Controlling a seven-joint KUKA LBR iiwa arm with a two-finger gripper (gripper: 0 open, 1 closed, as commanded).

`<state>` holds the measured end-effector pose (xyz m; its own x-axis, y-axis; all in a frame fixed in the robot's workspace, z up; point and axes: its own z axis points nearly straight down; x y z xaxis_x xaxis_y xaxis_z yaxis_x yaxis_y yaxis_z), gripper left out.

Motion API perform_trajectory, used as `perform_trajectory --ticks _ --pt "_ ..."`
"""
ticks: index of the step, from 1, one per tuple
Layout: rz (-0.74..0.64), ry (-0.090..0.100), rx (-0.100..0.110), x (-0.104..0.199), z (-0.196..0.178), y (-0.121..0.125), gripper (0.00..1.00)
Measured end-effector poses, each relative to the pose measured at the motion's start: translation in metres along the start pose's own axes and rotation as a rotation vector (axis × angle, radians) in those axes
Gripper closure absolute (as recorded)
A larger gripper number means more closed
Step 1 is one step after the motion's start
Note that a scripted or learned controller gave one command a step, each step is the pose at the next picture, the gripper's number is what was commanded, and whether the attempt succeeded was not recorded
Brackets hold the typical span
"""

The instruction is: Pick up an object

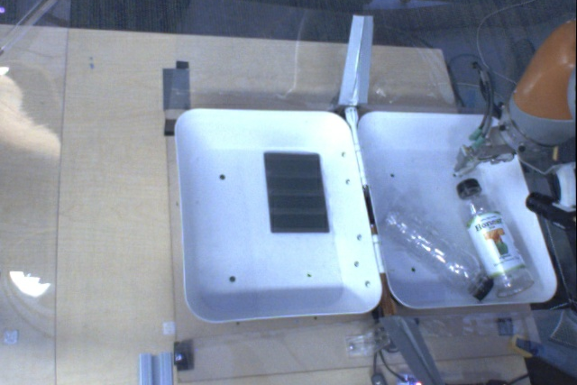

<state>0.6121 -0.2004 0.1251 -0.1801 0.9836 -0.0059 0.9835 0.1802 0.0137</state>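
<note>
Two clear bottles (460, 252) fill the right bin (406, 149), one black block (297, 192) the left; jaws' state unclear.

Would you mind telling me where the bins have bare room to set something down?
Left bin: bare floor all around the dark block. Right bin: its upper left is free; the lower right is crowded by the labelled bottle, the clear bottle and the gripper.

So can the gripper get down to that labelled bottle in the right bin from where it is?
Probably yes. The gripper hangs just above the labelled bottle, nothing lying between them, though a clear bottle lies close alongside.
</note>
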Motion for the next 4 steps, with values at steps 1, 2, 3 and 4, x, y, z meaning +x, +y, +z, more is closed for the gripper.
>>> perform_trajectory --ticks 1,2,3,4 --pt "0.0 0.0 0.0 0.0 0.0 0.0 0.0" --pt "-0.032 0.002 0.004 -0.001 0.036 -0.019 0.0" --pt "-0.06 0.003 0.004 -0.005 0.037 0.004 0.0" --pt "-0.044 0.003 0.004 -0.001 0.036 -0.02 0.0"
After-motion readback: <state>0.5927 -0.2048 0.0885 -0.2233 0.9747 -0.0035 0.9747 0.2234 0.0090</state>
